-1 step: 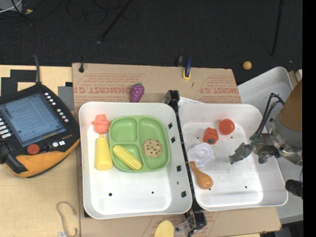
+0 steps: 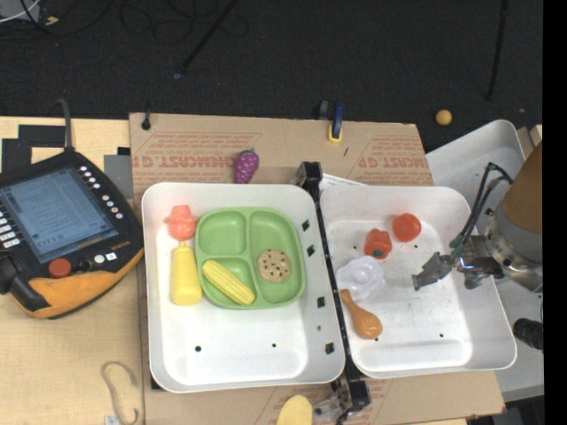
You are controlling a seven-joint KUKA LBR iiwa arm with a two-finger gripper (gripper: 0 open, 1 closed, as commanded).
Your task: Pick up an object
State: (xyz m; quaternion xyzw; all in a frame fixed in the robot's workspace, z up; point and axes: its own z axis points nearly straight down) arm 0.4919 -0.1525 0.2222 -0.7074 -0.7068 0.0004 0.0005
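The right bin [image 2: 483, 343] holds a red pepper [image 2: 377, 243], a round red tomato [image 2: 407, 227], a clear crumpled plastic piece [image 2: 361, 277] and a tan drumstick [image 2: 360, 314]. My gripper [image 2: 450, 277] hangs over the right part of this bin, to the right of those objects and apart from them. It is open, with nothing between its fingers. The pepper and tomato lie up and to the left of it.
The left bin [image 2: 230, 352] holds a green divided plate [image 2: 221, 237] with a corn cob [image 2: 229, 282] and a cookie [image 2: 274, 265], plus a yellow bottle [image 2: 185, 274] and a pink toy [image 2: 181, 222]. A purple grape toy [image 2: 245, 166] lies behind the bins, and a control pendant [image 2: 62, 228] sits at the left.
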